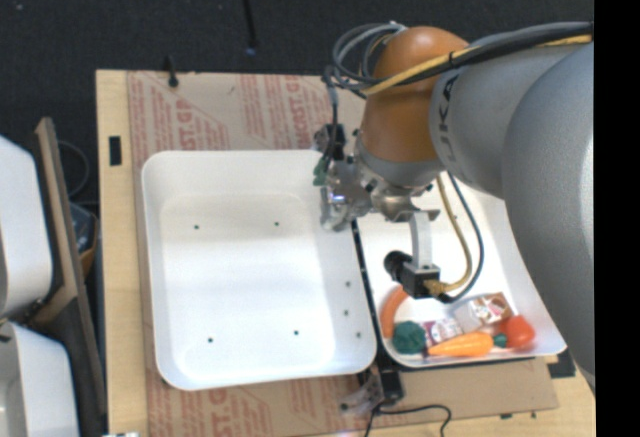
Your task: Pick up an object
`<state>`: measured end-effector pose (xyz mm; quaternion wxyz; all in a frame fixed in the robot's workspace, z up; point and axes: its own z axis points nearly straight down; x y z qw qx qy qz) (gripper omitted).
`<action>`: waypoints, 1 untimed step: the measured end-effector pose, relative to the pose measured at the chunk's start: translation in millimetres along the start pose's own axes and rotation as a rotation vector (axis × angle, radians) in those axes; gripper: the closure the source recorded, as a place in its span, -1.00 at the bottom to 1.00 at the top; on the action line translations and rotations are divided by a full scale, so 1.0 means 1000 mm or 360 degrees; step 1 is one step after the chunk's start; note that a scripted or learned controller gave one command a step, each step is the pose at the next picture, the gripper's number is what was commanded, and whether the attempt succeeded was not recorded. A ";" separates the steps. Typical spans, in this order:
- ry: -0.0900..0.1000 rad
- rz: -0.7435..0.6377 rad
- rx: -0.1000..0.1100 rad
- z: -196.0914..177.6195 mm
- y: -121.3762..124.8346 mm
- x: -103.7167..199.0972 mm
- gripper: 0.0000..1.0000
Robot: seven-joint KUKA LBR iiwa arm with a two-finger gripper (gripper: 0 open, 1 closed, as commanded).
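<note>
Several small things lie at the near end of the right bin (368,265): a green lump (407,336), an orange carrot-like piece (461,347), a red round piece (518,331), a white and red packet (472,313) and an orange curved piece (392,304). My gripper (337,197) hangs under the orange wrist band, over the far end of the wall between the two bins. It is well above and behind those things. Nothing can be seen held in it.
The left bin (240,265) is a white tray on the cardboard-covered bench (230,115). The grey arm covers most of the right bin's far half. Cables trail at the bench's near edge (385,405).
</note>
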<state>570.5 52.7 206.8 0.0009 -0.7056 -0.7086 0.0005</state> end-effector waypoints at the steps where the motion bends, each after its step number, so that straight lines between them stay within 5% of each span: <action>1: 0.0000 0.0006 -0.0002 0.007 0.005 0.023 1.00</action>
